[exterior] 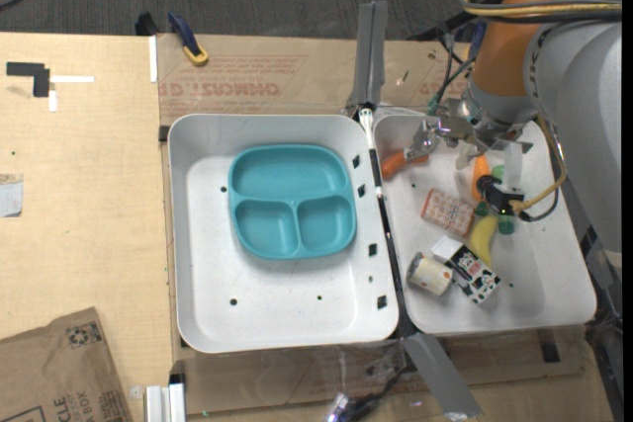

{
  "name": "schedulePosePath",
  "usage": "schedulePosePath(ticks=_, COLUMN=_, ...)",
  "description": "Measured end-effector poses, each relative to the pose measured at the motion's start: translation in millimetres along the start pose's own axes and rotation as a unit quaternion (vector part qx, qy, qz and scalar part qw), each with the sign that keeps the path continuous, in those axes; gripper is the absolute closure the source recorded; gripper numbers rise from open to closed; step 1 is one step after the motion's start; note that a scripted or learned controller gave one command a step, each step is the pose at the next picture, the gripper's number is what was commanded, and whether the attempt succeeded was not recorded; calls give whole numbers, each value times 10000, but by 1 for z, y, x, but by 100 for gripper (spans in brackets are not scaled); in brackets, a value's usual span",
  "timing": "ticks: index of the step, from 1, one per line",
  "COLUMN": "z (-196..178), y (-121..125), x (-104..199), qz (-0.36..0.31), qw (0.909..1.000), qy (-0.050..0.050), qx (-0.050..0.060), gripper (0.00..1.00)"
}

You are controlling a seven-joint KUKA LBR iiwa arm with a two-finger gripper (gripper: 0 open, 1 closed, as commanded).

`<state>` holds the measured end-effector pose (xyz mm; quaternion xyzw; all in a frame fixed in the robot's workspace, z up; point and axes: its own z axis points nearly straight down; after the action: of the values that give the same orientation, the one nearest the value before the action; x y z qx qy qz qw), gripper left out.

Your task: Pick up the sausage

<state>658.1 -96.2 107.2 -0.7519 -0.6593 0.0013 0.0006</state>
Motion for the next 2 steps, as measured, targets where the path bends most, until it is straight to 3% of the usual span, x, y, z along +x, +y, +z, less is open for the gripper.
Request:
schedulePosePath(ticks=1, z=8, y=3, x=1, qz=-105, qw=9999, qy=-1, qx=-42, gripper=0)
schedulePosePath(ticks=2, z=-85, y=0, x=6, qz=-176, qw=9998, qy=-3, qx=-15, gripper=0)
